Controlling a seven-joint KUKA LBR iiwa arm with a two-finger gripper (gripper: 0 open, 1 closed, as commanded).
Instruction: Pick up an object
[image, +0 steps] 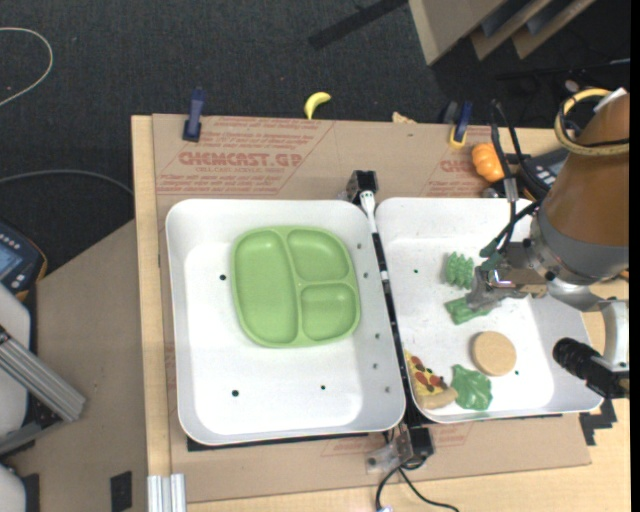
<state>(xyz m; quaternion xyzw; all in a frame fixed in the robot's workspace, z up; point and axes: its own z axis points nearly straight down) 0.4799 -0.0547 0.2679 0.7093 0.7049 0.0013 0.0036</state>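
Note:
My gripper (489, 286) hangs low over the middle of the right bin (400, 250). Its tip is right at the upper end of a flat green piece (466, 309), and I cannot tell whether it touches it. Just left of the gripper lies a green broccoli-like toy (459, 268). Nearer the front are a round tan cookie (494, 353), a green leafy toy (472, 388) and a pizza slice (428, 383) in the front left corner.
The left bin (200, 330) holds a green divided plate (296, 286). On the board behind the bins are a yellow banana toy (317, 102), an orange toy (487, 162) and blue clamps (193, 116).

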